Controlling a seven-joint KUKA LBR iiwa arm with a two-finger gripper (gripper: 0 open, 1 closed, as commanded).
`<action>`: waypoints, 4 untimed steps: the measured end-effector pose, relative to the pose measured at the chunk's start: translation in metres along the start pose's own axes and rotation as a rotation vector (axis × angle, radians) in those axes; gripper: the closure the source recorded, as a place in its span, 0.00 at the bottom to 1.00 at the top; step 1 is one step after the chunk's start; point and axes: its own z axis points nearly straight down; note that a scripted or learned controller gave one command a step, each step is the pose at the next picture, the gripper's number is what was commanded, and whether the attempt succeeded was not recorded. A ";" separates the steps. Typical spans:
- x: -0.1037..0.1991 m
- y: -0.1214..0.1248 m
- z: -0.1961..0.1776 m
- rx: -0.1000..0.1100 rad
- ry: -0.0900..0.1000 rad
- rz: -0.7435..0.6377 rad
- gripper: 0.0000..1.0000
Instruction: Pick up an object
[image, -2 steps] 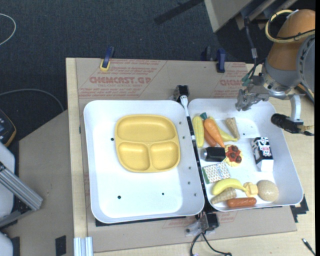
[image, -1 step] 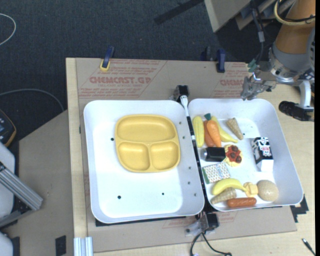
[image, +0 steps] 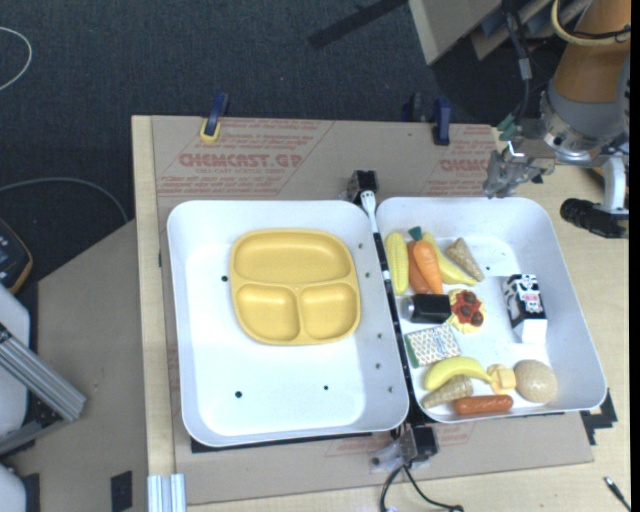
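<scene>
scene status: gripper above right bin, toy food in right bin

in the right bin, a group of toy food items is laid out. a carrot is placed near the bin's far left part, with its long axis running roughly from the far side to the near side and its green top pointed away from the camera. a yellow corn cob is set just beside it on the left, on a parallel axis. a black-and-white milk carton is positioned toward the right wall, lying along the same direction; its print cannot be read. a banana and a sausage are laid crosswise near the front edge, beside a round potato.

in the left bin, a yellow divided plate is held.

on the brown board behind the bins, red lettering reading "chemcast gp" is printed.

the gripper is located above the far rim of the right bin. whether the jaws are open or closed cannot be told.
</scene>
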 end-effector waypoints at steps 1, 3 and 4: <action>0.052 -0.023 -0.003 0.006 0.004 -0.004 1.00; 0.134 -0.091 0.006 0.010 0.004 -0.003 1.00; 0.128 -0.092 0.010 0.008 0.002 0.001 1.00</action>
